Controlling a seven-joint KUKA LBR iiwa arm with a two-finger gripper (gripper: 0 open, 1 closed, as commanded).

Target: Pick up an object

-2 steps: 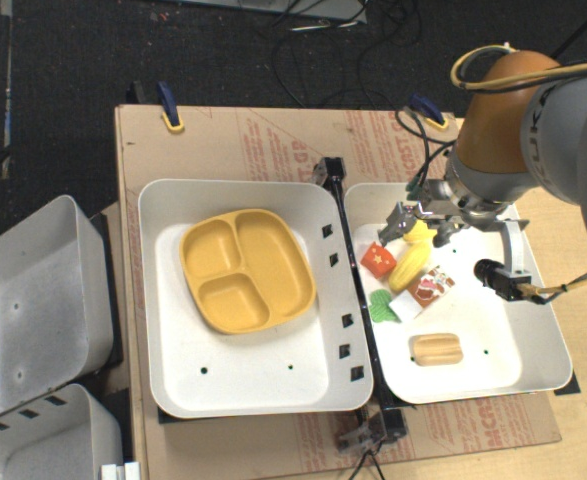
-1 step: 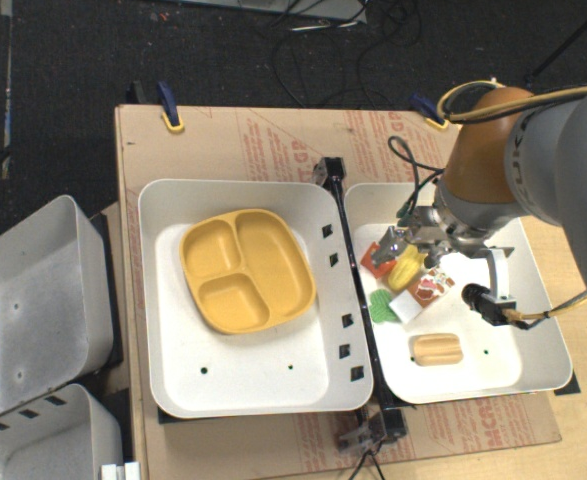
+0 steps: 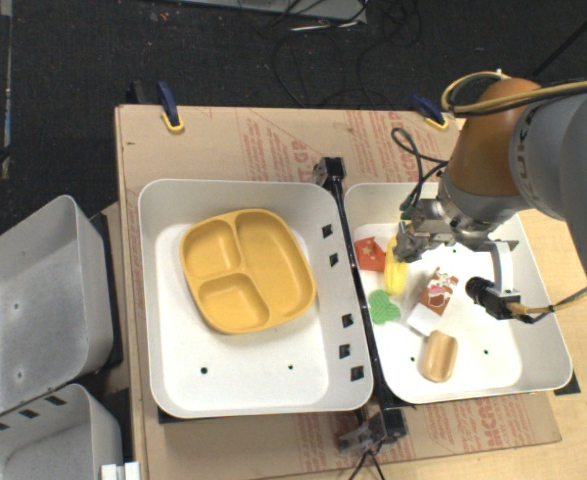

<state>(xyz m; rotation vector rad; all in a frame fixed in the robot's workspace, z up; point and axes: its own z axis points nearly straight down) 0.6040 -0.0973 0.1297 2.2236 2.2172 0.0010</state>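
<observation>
End effector (image 3: 405,250) sits low in the right bin (image 3: 543,363), right over the yellow piece (image 3: 396,278). Spread or pinched? Can't tell.

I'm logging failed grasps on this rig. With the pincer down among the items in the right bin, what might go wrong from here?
1. The pincer is low over a tight cluster: red item, yellow item, green item. It may nudge them or catch two.
2. That cluster lies near the right bin's left wall, so a finger may strike it.
</observation>
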